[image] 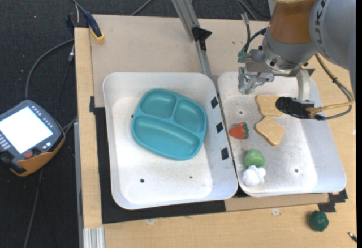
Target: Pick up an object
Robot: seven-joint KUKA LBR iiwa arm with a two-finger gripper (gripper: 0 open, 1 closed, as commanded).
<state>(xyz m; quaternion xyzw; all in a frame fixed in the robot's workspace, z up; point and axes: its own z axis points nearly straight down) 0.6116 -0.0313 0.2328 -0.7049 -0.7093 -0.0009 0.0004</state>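
My gripper (246,87) hangs over the far left corner of the right bin (317,179), fingers pointing down, nothing visibly between them. Just right of it lie two tan bread-like pieces, one (267,105) close to the fingertips and another (270,129) nearer the front. A red strawberry-like toy (239,131) rests by the bin's left wall. Further forward sit a green round toy (254,158) and a small white object (253,175).
The left bin (121,179) holds a teal divided plate (168,123). A metal pole (184,9) slants above the gap between the bins. A dark green ball (318,220) lies on the bench at the front right. Cables run beside the right bin's far edge.
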